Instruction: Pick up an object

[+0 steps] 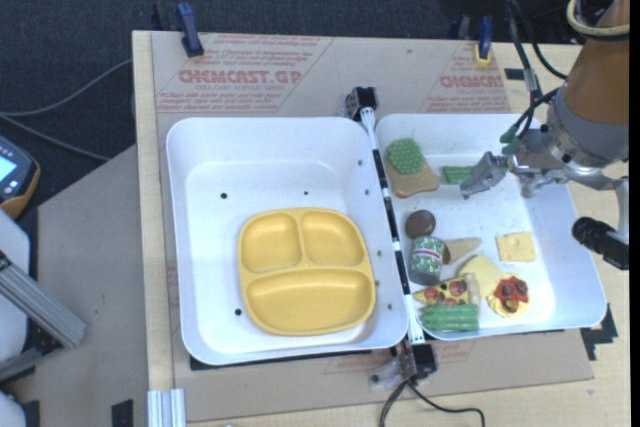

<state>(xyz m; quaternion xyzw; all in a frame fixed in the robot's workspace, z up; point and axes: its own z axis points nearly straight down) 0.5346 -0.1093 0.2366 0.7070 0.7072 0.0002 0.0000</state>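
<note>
Right bin [585, 310]: toy foods along its near and left sides, among them a green-topped piece [408, 162], brown ball [420, 222], can [427, 259], cheese slice [516, 247], pizza slice [511, 293], green pod [450, 317]. Left bin [200, 215]: yellow divided plate [303, 270]. Gripper [478, 180]: over right bin's far part, beside a small green piece [456, 175]; finger state cannot be told. Task status: judged not done, no object seen lifted; pick remains

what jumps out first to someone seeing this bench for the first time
The yellow divided plate lies alone in the left bin, its colour bright against the white. The right bin holds a cluster of small toy foods toward its near left corner. The grey arm, with its orange band, reaches in from the right over that bin's far side.
</note>
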